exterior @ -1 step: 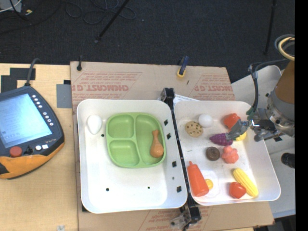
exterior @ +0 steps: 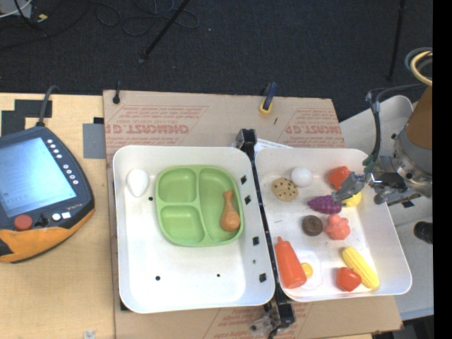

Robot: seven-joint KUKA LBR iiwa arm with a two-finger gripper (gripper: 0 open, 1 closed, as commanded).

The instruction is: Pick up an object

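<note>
The claw (exterior: pixel 351 184) hangs over the right side of the right bin (exterior: pixel 402 260), reaching in from the right edge of the bench; whether it is wide or narrow I cannot tell, and nothing is visibly held in it. It sits just above a yellow piece (exterior: pixel 353 199) and beside a red pepper (exterior: pixel 338 176), with a purple bunch of grapes (exterior: pixel 324 204) just left of it. Nearer in the same bin lie a pink toy (exterior: pixel 338 227) and, touching its left side, a dark brown chocolate doughnut (exterior: pixel 312 224). Farther left are a chocolate-chip cookie (exterior: pixel 285 188) and a white egg (exterior: pixel 302 176), close together. Along the near edge of this bin lie a corn cob (exterior: pixel 359 264), a red tomato (exterior: pixel 347 279) touching it, a small yellow piece (exterior: pixel 306 268) and an orange-red bottle (exterior: pixel 289 261) lying lengthwise by the left wall.

The left bin (exterior: pixel 183 281) holds a green three-part plate (exterior: pixel 185 205); a chicken drumstick (exterior: pixel 229 212) lies in the plate's right compartment. A second white egg (exterior: pixel 138 182) rests on the bin floor left of the plate.

Both bins stand on brown cardboard (exterior: pixel 176 122). At the far left of the bench a control pendant (exterior: pixel 39 189) with a screen lies well apart from the bins
</note>
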